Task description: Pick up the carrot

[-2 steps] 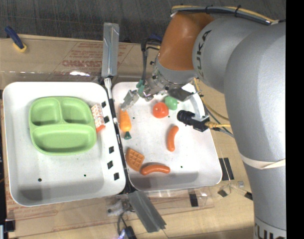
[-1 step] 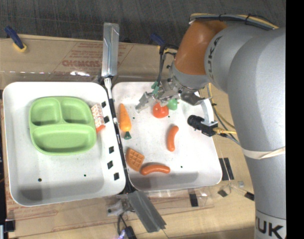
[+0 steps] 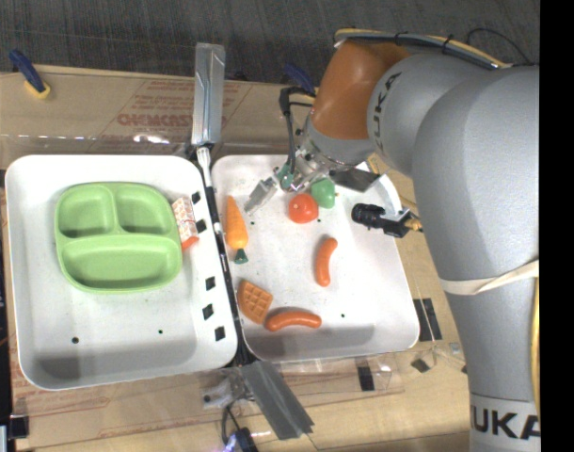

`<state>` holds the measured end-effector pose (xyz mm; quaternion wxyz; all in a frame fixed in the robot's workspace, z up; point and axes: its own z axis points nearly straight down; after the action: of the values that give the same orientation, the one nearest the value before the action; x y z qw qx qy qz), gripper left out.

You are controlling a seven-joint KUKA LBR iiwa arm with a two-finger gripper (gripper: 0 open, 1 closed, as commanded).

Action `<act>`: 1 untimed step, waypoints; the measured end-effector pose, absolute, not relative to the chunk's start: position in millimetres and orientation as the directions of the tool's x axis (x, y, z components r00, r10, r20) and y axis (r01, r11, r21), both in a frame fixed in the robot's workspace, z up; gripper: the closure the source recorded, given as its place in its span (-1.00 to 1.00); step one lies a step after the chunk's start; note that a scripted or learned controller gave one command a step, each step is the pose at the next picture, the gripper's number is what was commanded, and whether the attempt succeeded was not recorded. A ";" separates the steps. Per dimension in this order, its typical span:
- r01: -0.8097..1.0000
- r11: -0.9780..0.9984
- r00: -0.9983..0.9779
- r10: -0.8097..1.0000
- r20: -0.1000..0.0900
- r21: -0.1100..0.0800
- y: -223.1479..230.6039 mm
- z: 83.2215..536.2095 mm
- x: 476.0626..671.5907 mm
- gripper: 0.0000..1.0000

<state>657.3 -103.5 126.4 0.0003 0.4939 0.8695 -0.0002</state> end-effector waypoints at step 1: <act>0.842 0.539 -0.539 0.842 0.001 -0.001 -56.7 193.2 610.5 -1.00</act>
<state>610.5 -56.7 193.2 -0.0004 0.4799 0.8773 -0.0001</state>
